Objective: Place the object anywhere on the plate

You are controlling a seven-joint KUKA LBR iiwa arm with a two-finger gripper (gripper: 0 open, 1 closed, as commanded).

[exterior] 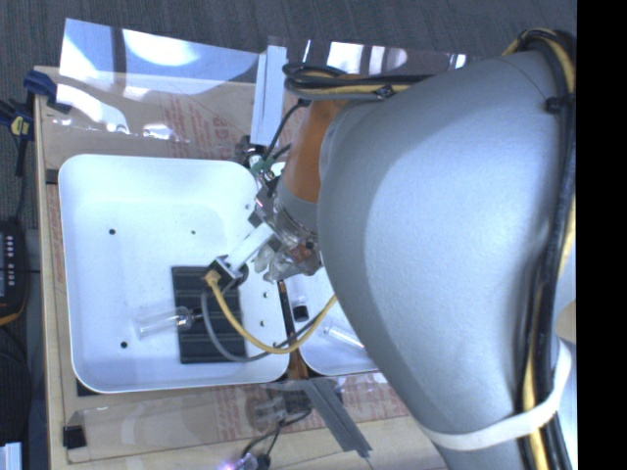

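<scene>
Though jaws' open-or-closed state unreadable, clear object (157, 321) at left edge of black plate (191, 343), bare bin (118, 213) floor leftward.

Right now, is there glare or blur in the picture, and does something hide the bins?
In the camera view, glare washes the clear panels behind the left bin; the large near arm hides most of the right bin; the clear object beside the dark plate looks faint against the white.
</scene>
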